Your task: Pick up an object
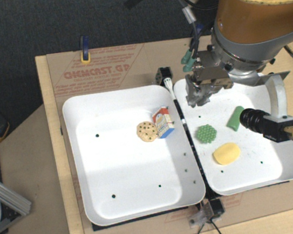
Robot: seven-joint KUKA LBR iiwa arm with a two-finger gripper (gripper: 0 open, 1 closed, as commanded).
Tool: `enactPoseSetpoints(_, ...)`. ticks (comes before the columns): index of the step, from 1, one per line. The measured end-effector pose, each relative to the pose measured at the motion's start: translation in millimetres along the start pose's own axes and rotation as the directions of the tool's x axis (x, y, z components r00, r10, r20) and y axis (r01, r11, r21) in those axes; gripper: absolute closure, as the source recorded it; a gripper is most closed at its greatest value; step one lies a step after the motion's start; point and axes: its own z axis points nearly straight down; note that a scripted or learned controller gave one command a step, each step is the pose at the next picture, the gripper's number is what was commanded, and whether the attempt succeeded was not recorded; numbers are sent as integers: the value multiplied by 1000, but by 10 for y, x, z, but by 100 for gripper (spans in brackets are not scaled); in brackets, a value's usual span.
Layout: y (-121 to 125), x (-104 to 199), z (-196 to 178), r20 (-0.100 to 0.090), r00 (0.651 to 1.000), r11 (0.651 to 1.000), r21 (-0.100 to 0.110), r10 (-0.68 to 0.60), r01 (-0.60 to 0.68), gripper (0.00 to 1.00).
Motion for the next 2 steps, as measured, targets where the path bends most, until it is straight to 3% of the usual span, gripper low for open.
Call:
enactPoseSetpoints(1, -54, -718, 622, 7, 1000, 1000, 21, 17, -17, 100)
enactPoseSetpoints(2, -36, -677, 487, 5, 1000, 1000, 10, 8, -9, 100)
